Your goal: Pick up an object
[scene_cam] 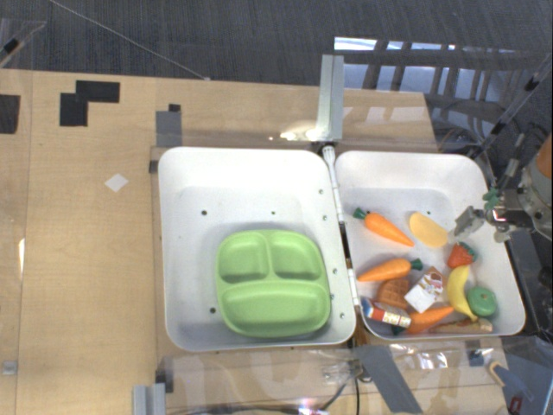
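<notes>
Three carrots (386,226), perhaps; one banana (458,289); one green tray (272,282).

The green three-compartment plastic plate (273,284) lies in the left white bin (186,232). The right white bin (406,175), touching it, holds orange toy carrots (385,226) behind a yellow toy banana (458,289).

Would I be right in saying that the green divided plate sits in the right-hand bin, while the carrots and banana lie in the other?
Not quite: the camera view shows the green divided plate in the left-hand bin. The carrots and banana lie in the other, right-hand bin.
</notes>
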